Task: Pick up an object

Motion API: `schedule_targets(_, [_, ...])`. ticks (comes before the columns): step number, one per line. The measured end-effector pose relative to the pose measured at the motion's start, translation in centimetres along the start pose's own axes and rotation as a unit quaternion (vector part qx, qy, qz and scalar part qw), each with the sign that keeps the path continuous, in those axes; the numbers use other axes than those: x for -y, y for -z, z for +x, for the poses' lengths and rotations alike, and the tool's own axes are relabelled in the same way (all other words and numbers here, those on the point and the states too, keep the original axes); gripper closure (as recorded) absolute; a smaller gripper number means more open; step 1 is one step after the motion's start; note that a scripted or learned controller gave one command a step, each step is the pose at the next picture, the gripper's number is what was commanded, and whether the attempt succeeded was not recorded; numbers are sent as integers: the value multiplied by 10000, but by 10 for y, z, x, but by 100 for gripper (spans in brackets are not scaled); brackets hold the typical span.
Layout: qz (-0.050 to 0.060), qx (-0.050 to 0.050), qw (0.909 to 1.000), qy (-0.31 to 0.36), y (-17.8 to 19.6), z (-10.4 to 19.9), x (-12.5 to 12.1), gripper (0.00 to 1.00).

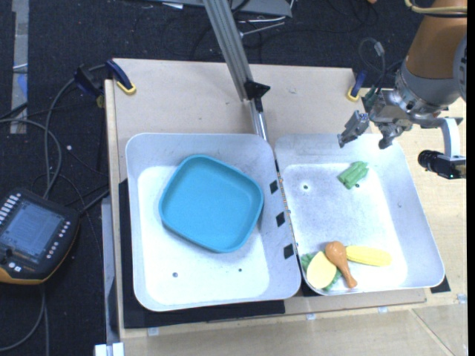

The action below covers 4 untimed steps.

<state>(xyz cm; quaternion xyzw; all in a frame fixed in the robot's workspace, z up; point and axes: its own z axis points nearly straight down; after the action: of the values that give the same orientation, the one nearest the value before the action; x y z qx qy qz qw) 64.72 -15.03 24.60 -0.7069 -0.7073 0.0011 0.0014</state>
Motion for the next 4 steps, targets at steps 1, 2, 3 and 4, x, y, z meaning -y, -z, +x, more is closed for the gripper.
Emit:
schedule_targets(1, [6,-1,10000,-4,-55,-10,1,0])
schedule_targets(2, [8,-1,10000,-3,-116,-15,5,0])
schedule_targets(3, [-21,5,10000,-1,-102,-15,4,100])
schedule_targets(4, [-37,6,10000,-1,-60,-14,2,100])
